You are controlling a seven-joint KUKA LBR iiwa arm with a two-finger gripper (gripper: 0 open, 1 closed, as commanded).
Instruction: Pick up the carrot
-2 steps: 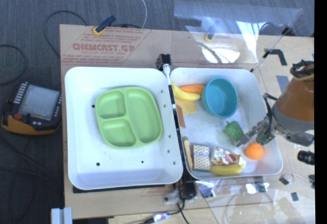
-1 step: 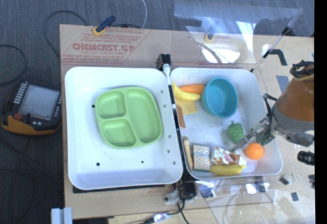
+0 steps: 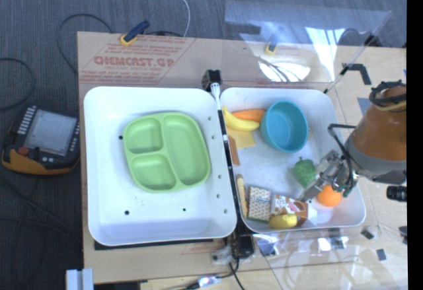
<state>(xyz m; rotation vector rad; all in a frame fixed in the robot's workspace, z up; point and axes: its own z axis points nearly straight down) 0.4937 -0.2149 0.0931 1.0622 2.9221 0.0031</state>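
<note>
The carrot (image 3: 250,113) is a short orange piece lying at the back left of the right bin (image 3: 281,155). It rests against a yellow banana (image 3: 238,124) and touches the rim of a blue bowl (image 3: 285,126). My gripper (image 3: 328,180) is low in the bin's front right corner, far from the carrot. It hangs between a green pepper (image 3: 304,170) and an orange fruit (image 3: 329,198), and nothing is visibly held in it.
A green divided plate (image 3: 166,151) lies in the left bin (image 3: 112,211). Snack packets (image 3: 260,203) and a small yellow item (image 3: 284,220) lie along the right bin's front wall. A yellow slice (image 3: 244,141) lies under the banana.
</note>
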